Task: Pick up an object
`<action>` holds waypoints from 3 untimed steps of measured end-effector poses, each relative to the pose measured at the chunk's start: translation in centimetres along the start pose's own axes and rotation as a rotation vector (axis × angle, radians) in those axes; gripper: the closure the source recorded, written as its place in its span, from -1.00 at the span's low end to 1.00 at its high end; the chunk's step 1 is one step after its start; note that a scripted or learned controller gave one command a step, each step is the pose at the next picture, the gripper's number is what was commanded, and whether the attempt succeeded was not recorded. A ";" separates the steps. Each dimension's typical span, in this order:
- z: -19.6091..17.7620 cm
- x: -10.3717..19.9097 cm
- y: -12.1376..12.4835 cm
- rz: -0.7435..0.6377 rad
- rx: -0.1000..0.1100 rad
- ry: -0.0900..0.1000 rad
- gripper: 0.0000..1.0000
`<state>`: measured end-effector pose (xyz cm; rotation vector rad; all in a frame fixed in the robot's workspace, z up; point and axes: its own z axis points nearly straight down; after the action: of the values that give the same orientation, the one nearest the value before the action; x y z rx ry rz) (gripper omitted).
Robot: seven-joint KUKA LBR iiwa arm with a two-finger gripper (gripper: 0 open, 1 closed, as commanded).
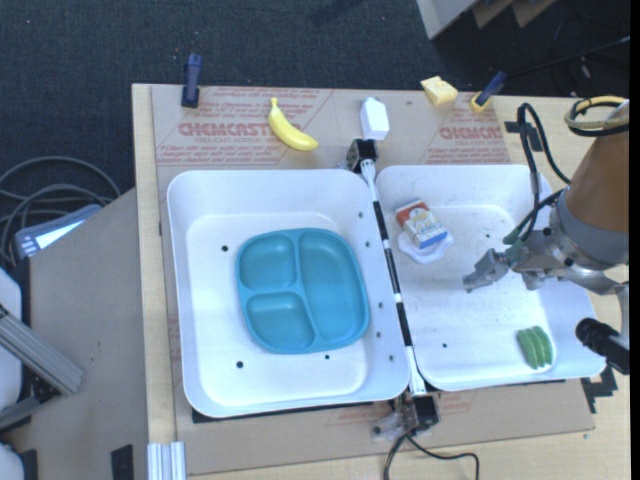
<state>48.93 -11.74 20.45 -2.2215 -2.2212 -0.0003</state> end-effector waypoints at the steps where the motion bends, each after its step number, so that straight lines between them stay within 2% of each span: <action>1: 10.8 1.2 4.0 0.000 0.003 0.001 -1.00; 2: 12.0 -2.0 8.0 0.001 -0.001 -0.001 -1.00; 3: 12.4 1.1 12.6 0.002 0.039 -0.007 -1.00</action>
<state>61.58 -10.62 8.03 -2.2078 -2.2023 0.0497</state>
